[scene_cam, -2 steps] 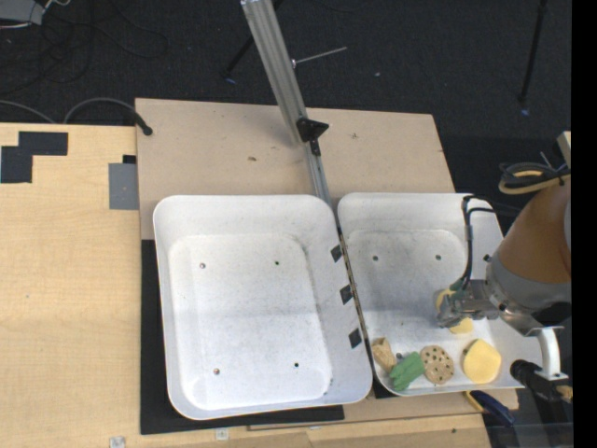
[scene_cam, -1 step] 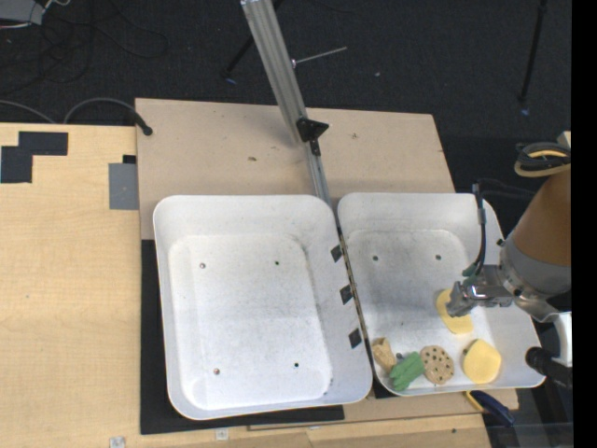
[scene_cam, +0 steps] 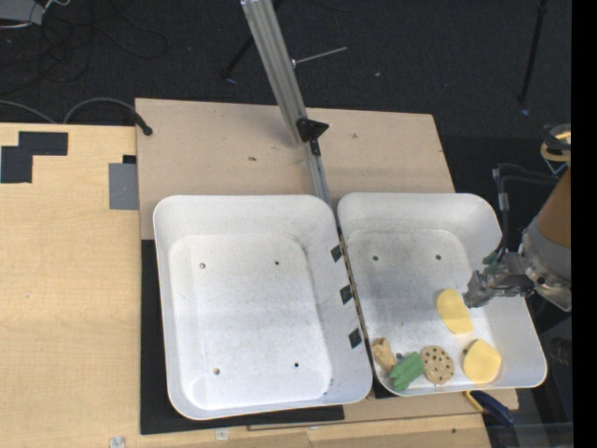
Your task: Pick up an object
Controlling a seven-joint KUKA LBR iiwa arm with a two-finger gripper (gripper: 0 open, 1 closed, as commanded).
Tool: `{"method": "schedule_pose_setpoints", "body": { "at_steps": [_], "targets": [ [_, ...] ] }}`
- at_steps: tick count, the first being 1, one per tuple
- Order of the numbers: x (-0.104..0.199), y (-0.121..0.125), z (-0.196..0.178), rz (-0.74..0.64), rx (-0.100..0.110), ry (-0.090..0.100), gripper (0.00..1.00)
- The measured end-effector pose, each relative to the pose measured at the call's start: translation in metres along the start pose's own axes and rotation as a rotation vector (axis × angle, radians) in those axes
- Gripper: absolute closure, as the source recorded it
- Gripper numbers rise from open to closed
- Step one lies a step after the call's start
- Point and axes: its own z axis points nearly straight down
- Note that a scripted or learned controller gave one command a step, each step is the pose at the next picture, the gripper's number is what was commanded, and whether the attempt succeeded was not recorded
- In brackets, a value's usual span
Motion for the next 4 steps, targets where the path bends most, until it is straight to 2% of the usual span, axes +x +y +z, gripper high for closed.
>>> {"method": "schedule_pose_setpoints", "body": {
  "at_steps": [1, 4],
  "targets": [
    [-0.001, 0.001, -0.053, -0.001, -0.001, 0.0, 1.0],
    [0.145, 0.014, -0.063, -0.004, 0.005, 0.003, 1.0]
  ]
}}
